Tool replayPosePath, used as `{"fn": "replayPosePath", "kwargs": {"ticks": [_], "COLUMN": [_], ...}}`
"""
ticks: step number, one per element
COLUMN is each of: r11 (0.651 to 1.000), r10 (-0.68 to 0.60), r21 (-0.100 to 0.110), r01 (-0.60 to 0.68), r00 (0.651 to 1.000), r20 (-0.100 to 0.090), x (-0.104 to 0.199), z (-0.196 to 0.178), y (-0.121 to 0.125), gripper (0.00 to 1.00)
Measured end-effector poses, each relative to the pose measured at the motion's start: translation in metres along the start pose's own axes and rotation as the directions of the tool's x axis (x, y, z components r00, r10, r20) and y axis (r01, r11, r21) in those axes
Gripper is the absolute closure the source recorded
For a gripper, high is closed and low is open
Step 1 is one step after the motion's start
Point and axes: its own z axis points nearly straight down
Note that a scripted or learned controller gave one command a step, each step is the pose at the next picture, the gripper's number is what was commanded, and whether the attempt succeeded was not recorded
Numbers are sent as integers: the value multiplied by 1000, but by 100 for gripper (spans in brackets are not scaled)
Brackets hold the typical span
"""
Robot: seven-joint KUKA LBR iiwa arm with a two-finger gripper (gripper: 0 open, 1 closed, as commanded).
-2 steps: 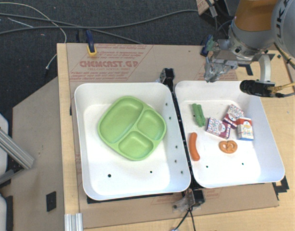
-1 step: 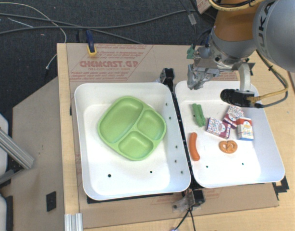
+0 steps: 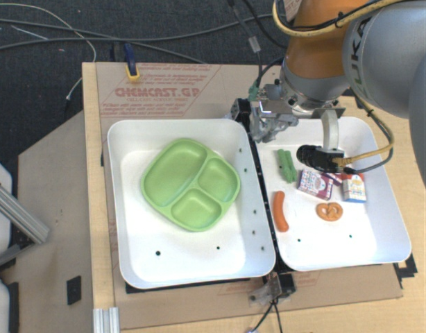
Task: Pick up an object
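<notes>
My tool (image 3: pixel 268 125) hangs at the right bin's (image 3: pixel 379 245) far-left corner; its state I cannot tell. The stiff orange plastic sausage (image 3: pixel 281 211) looks light: grip mid-length.

"CHEMCAST GP" red print, cardboard sheet (image 3: pixel 157 89)

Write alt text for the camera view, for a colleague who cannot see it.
The grey and orange arm hangs over the right bin, which holds a green piece, a hot dog, a pretzel and small cartons. The left bin holds a green divided plate.
</notes>
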Motion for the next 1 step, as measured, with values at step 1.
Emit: {"fn": "replayPosePath", "kwargs": {"ticks": [1], "r11": [1000], "r10": [1], "r21": [1], "r01": [-1], "r00": [1000], "r20": [0], "x": [37], "z": [22], "y": [-29], "gripper": [100]}}
